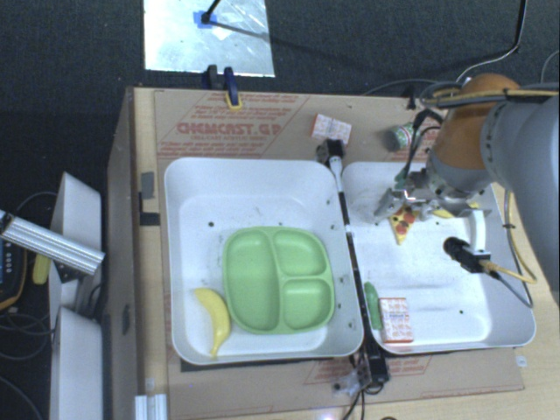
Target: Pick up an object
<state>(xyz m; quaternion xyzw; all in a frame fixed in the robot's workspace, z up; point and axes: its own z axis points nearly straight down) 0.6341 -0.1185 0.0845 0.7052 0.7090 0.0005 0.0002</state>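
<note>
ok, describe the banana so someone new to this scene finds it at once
Look at the left white bin. Along its near-left corner, beside the green divided plate, lies the banana. It is the lone yellow curved thing there, small and slim against the big green plate.

The grey arm with the orange band reaches in from the right, its two-finger gripper pointing down.
</note>
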